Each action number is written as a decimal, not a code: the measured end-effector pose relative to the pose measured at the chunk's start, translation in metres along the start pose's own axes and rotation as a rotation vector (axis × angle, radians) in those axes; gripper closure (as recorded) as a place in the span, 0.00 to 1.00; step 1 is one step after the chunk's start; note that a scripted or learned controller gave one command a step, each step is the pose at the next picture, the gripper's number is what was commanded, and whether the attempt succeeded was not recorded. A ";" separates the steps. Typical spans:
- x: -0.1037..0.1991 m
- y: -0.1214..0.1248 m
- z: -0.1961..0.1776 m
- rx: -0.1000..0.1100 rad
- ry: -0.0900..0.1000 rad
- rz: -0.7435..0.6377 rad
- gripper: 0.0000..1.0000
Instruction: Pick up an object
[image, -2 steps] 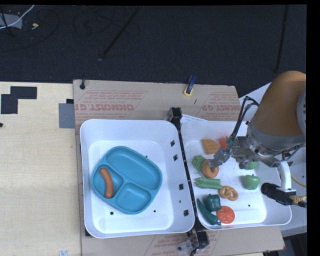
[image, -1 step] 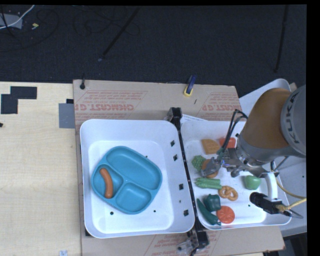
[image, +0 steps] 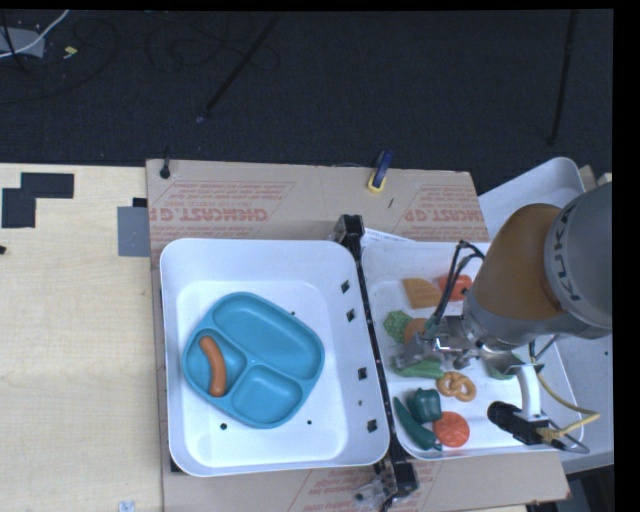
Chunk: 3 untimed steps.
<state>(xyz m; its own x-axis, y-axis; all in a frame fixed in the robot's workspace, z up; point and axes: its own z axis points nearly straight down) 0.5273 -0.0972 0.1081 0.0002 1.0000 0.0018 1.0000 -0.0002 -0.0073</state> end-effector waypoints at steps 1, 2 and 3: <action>0.002 0.000 0.022 -0.003 0.000 0.000 0.00; 0.000 -0.001 0.012 -0.001 0.000 0.009 1.00; 0.000 0.009 -0.038 -0.008 -0.002 0.000 1.00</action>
<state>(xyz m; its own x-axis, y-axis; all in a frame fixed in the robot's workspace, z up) 0.5363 -0.0978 0.1463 0.0001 1.0000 0.0002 1.0000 -0.0001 0.0005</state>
